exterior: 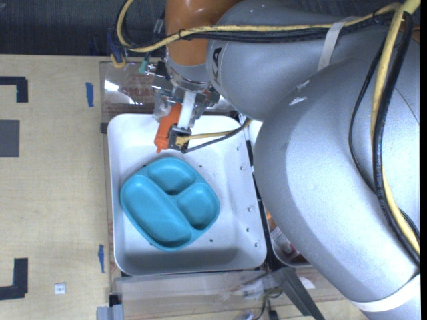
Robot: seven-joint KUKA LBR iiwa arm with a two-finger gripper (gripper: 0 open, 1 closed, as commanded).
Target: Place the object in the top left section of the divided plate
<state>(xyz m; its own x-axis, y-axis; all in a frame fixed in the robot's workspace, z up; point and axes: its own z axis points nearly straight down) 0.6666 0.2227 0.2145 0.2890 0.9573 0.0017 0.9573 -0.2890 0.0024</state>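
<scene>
The pincer (175,131) is gripping a slim orange carrot-shaped object (165,129) between its fingers, hanging just beyond the far rim of the blue three-section plastic plate (169,202). The plate is lying in the shallow white bin (227,245) on the desk. Judging from this, the arm should be lowering gently over the plate's top left section, centring the object above it before letting go.

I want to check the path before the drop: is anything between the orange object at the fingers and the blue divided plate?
Nothing visible stands in the way. The long orange object hangs at the gripper just above the upper edge of the blue three-section plastic plate, whose sections look bare, in the shallow white bin.
</scene>
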